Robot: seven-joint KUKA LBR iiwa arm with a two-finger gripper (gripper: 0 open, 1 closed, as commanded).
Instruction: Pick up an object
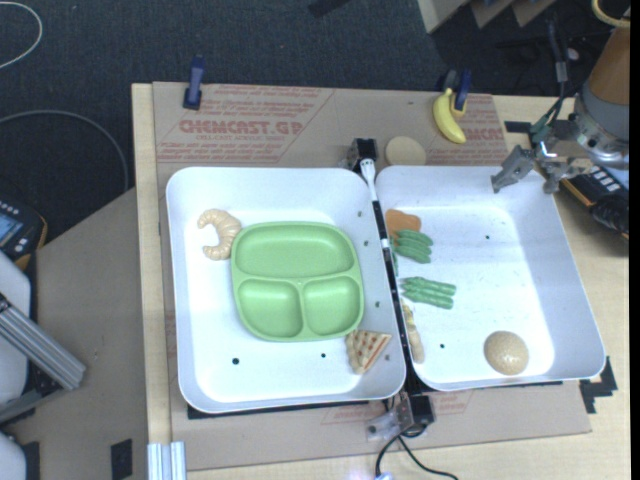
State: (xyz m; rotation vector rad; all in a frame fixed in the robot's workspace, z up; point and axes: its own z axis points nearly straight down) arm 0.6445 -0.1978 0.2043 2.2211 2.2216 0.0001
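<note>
**Camera view: end effector hovers over right bin's far edge**

Camera view shows the end effector (527, 165) with its fingers spread apart and nothing between them, above the far rim of the right bin (560, 258). Nearest pickable items are the green bean bundles (420, 268) against that bin's left wall, well apart from the end effector, toward the near left. They look light, toy-like and probably stiff; pinching one bundle across its narrow width seems best. A round bread roll (506, 351) sits in the near right corner.
</note>
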